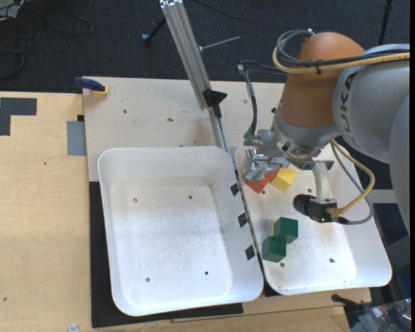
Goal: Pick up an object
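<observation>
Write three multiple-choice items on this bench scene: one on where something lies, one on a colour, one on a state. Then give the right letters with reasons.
1. Where does the green block lie?
A. in the left bin
B. in the right bin
C. on the bare bench

2. What colour is the block beside the orange block, under the arm's wrist?
A. yellow
B. blue
C. purple

3. How does the hand stand relative to the bins?
A. far out over the wooden table on the left
B. over the middle of the left bin
C. low over the right bin's upper left part, by the orange block

Answers:
1 B: the green block rests on the right bin floor, near the wall shared with the left bin.
2 A: the yellow block sits just right of the orange one.
3 C: the hand is beside the dividing wall, above the orange block.
</observation>
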`<state>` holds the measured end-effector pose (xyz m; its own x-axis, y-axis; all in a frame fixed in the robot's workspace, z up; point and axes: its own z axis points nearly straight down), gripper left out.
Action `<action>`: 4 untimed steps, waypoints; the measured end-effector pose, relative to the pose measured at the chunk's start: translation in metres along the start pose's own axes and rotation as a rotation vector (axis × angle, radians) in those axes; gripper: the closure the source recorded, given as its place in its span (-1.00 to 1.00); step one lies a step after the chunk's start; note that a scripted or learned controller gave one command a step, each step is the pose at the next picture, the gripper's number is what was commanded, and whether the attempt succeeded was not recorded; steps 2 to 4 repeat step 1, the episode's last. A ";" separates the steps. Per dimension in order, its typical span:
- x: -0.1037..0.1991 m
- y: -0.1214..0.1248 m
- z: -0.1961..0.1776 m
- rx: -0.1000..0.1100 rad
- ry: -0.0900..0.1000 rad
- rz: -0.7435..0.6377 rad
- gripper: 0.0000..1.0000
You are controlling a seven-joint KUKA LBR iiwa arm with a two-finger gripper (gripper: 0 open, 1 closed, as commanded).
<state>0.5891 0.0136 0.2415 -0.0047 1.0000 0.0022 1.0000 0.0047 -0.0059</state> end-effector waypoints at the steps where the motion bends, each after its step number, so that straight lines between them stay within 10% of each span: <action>1: 0.052 0.007 0.018 0.001 -0.001 0.001 1.00; 4: 0.052 0.007 0.018 0.001 -0.001 0.001 1.00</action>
